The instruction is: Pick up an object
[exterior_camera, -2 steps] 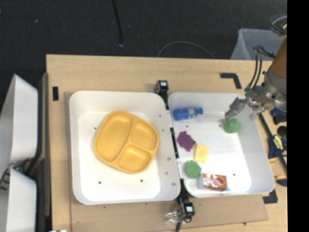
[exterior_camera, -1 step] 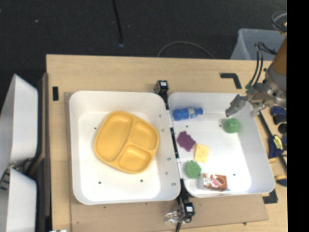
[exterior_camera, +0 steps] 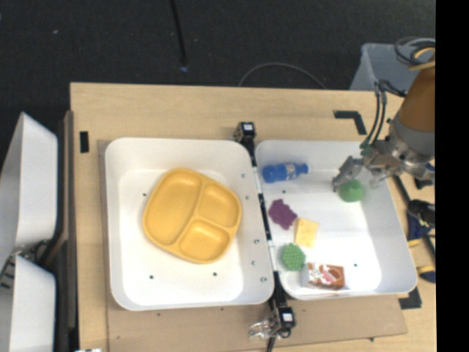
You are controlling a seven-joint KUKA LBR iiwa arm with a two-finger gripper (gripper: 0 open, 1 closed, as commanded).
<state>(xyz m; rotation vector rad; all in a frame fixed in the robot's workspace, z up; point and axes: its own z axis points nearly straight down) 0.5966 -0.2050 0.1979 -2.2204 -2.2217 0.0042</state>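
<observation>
Camera view from above gives me two smooth white bins on a pale wooden bench [exterior_camera: 161, 108]. My left bin [exterior_camera: 117, 270] holds a glossy yellow plate [exterior_camera: 192, 215], rounded and split into three compartments. My right bin [exterior_camera: 388, 270] holds a blue bottle [exterior_camera: 284, 171] lying on its side, a lumpy purple piece [exterior_camera: 282, 213], a flat yellow block [exterior_camera: 306, 232], a knobbly green ball [exterior_camera: 293, 256] and a crinkled red-and-white packet [exterior_camera: 325, 276]. A small, smooth green object [exterior_camera: 353, 191] sits near that bin's far right side, directly under my gripper [exterior_camera: 362, 176]. I see grey fingers spread to either side of it, but I cannot tell whether they touch it. The arm's upper part is cut off at the right.
</observation>
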